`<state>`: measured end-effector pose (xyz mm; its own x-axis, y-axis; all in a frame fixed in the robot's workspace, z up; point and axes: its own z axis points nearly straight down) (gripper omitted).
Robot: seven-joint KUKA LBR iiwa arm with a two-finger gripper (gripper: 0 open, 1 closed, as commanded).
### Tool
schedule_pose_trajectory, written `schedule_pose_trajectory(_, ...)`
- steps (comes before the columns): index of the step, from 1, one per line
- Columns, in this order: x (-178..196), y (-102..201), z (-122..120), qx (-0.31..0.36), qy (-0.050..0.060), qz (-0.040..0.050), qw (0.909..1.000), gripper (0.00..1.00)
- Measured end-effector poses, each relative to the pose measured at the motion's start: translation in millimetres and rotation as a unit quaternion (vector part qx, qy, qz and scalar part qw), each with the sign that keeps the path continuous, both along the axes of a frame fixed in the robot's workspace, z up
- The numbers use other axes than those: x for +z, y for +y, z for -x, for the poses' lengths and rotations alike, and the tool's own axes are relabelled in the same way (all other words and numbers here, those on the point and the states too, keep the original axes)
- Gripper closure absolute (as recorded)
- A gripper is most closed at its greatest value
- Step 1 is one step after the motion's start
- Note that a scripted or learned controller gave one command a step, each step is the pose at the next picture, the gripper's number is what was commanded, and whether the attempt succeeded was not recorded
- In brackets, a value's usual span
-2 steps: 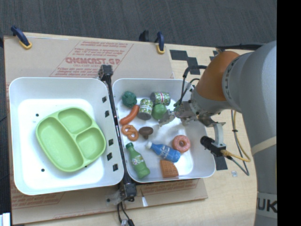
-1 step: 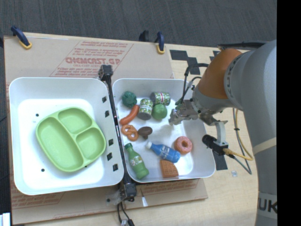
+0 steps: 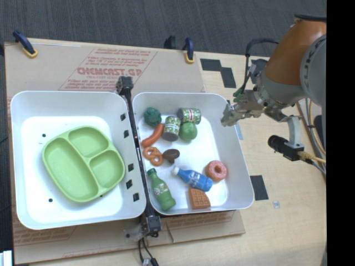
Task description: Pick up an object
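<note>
The table (image 3: 288,215) carries a brown cardboard sheet (image 3: 105,65) with red print, and on it two white bins side by side. The left bin (image 3: 33,107) holds a green divided plate (image 3: 83,162) with three compartments. The right bin (image 3: 236,165) holds a scatter of toy food.

The arm (image 3: 297,54), grey with an orange band, reaches in from the right. Its gripper (image 3: 228,118) hangs over the right rim of the right bin, near the upper corner, above the toys and touching none of them. Whether the fingers are apart or together cannot be told from this angle; nothing shows between them.

In the right bin, a green bottle (image 3: 160,189) lies near the lower left corner, and a blue bottle (image 3: 193,178) lies tilted to its right. A waffle (image 3: 199,199) sits just below the blue bottle, and a pink donut (image 3: 216,170) just beside it. An orange sausage (image 3: 152,136) lies near the left wall, with a pretzel (image 3: 153,155) below it and a dark brown piece (image 3: 171,154) touching the pretzel. Toward the top sit two small cans (image 3: 189,115) (image 3: 171,127), a green ball (image 3: 188,131) and a dark green lump (image 3: 152,116).
</note>
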<state>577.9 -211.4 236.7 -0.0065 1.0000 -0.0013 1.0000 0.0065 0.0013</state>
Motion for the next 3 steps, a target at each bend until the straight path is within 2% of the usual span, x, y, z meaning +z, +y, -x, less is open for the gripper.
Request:
schedule_pose_trajectory(1, -29, 54, -36, 0.001, 0.002, -0.0008, 1.0, 1.0)
schedule_pose_trajectory(2, -14, 61, 4, -0.001, 0.002, -0.0003, 1.0, 1.0)
schedule_pose_trajectory(3, -42, 89, -55, 0.0, 0.002, -0.0004, 1.0, 1.0)
